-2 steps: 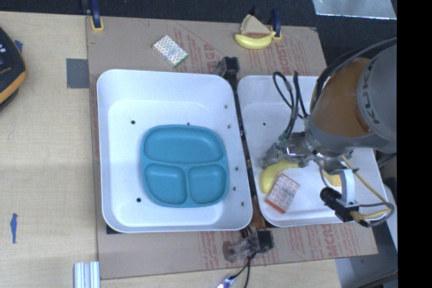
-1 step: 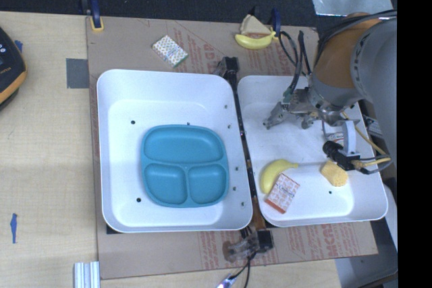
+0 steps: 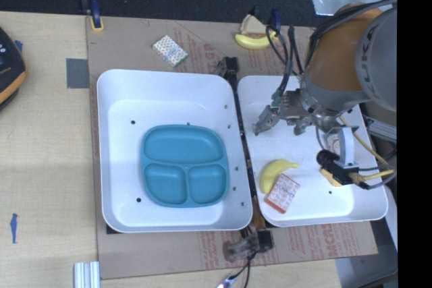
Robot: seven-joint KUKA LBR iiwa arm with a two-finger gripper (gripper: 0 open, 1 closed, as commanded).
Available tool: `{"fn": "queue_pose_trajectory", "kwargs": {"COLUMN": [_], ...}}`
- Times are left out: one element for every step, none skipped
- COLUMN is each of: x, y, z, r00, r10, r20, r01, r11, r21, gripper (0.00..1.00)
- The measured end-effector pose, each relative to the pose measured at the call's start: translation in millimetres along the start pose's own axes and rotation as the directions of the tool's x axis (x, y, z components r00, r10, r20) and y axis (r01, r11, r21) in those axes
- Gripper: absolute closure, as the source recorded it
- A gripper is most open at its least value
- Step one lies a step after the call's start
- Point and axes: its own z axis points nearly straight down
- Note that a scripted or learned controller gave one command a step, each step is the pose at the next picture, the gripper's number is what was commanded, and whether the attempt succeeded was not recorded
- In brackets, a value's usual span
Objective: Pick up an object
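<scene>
**Banana sits at six o'clock from the jaws, nothing gripped**

Here is the arm [image 3: 351, 50] reaching in from three o'clock, and the jaws [image 3: 264, 123] hang over the upper part of the right bin [image 3: 364, 209], tips pointing toward eight o'clock. They look slightly parted and nothing lies between them. The nearest pickable thing is the yellow banana [image 3: 273, 172], lying on the bin floor roughly at six o'clock from the jaws and well apart from them. Its long axis runs from about two o'clock down to eight o'clock, curved, with the thicker end low. Touching its lower right side is a small red-and-white packet [image 3: 283, 193], which crowds the grasp on that flank.

The bin floor is smooth white plastic, flat, with open room above and to the left of the banana. The bin's left wall stands close at nine o'clock, so I judge a descent needs care there. The left bin [image 3: 115, 98] carries a blue divided plate [image 3: 183, 165]. Out on the tabletop [image 3: 47, 165], a second banana [image 3: 252, 40] and a patterned packet [image 3: 169, 50] lie beyond the bins at twelve o'clock.
</scene>
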Motion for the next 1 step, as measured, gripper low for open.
{"fn": "queue_pose_trajectory", "kwargs": {"x": [-13.4], "y": [-53.6], "z": [1.1], "r00": [1.000], "r10": [0.001], "r20": [0.002], "r01": [-0.001], "r11": [1.000], "r21": [0.002], "gripper": [0.00]}}
